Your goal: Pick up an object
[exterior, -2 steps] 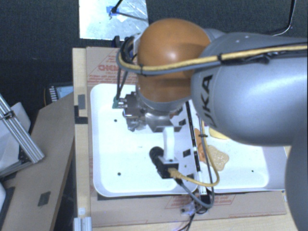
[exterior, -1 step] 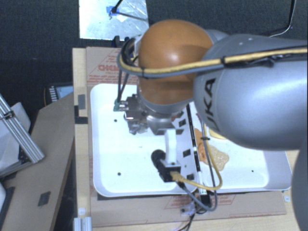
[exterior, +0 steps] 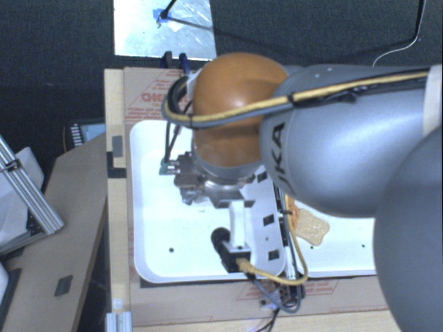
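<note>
Roughly, the two-finger gripper (exterior: pixel 208 192) is hung low over the left shallow white bin (exterior: pixel 149 185). Finger state cannot be told; they are hidden under the wrist. The only candidate seen, a flat tan, ragged-edged piece (exterior: pixel 310 228), lies right of the gripper, in the neighbouring bin, partly covered by the arm.

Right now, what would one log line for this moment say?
arm: reaching over left bin | gripper: hidden under wrist | tan object: lying in right bin | grasp: unconfirmed
</note>
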Controlling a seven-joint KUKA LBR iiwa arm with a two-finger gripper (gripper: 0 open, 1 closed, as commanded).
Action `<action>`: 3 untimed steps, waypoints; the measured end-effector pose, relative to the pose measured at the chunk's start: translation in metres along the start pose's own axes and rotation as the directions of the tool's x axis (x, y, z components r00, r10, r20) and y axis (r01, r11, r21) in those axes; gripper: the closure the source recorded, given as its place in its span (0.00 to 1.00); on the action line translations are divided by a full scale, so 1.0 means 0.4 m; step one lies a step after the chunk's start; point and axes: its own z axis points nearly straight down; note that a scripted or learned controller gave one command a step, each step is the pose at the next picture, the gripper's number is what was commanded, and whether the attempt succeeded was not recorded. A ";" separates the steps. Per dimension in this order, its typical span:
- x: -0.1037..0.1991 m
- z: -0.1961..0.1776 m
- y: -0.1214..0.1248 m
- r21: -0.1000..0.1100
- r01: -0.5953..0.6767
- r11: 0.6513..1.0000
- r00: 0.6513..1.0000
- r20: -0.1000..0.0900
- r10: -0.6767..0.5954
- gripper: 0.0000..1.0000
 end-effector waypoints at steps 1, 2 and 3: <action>0.000 0.001 0.017 -0.003 -0.001 1.000 1.000 -0.001 0.001 1.00; 0.000 -0.217 0.002 -0.011 0.003 1.000 1.000 -0.006 -0.004 1.00; -0.001 -0.246 0.094 -0.008 -0.001 1.000 1.000 -0.003 0.001 1.00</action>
